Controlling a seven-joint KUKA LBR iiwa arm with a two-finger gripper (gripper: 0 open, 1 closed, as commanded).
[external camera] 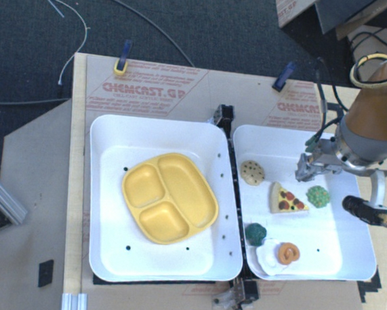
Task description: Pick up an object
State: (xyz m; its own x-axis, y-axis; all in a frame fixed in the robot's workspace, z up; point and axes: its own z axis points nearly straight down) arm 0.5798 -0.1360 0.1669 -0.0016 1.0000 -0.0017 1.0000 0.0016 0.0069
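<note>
My gripper hangs over the upper part of the right bin, pointing down, with nothing visibly between its fingers. Just below and left of it lies a pizza slice. A light green broccoli piece sits right of the slice, below the gripper. A round cookie lies to the gripper's left. Near the bin's front are a dark green broccoli piece and an orange donut on a small white plate.
The left bin holds a yellow divided tray. A black clamp stands between the bins at the back. Blue clips hold the cardboard base. The arm's black cable part overhangs the right bin's right side.
</note>
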